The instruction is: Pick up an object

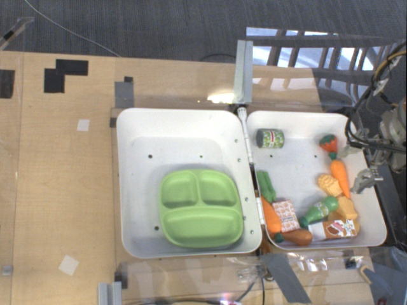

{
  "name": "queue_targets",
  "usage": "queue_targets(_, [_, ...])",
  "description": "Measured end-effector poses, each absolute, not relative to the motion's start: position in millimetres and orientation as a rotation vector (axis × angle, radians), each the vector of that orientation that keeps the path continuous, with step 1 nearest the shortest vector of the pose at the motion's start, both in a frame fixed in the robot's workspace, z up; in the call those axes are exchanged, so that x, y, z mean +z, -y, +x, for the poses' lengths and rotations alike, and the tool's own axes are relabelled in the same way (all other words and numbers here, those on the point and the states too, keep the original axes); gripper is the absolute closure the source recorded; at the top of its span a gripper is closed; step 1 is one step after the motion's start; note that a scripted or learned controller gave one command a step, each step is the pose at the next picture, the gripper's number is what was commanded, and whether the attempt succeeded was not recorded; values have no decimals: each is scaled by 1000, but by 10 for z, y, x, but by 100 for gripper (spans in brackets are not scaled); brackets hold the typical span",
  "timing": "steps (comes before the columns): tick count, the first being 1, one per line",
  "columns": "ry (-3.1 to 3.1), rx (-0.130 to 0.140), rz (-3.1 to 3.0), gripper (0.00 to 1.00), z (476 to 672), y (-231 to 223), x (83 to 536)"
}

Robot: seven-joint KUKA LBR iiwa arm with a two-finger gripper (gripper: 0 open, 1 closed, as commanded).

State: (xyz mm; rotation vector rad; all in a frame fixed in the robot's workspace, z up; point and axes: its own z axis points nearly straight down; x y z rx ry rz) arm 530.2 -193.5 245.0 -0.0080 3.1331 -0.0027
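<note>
2 bins (137,234) | jaws (365,182) at right bin's right rim | jaw state unclear

Wooden bench (57,189), light tan, with black square markings (63,74) near the far left corner and pale tape patches (68,265) on the left side. Two shallow white bins sit directly on it, touching side by side: left bin (137,138) and right bin (299,122). Metal brackets (124,94) at the bin corners.
</note>
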Motion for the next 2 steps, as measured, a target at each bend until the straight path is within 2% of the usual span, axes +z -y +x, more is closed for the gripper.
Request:
queue_targets(1, [-3112,-5,-350,0,5333,2044,969])
queue_targets(2, [-3083,-20,-379,0,5048,1691,937])
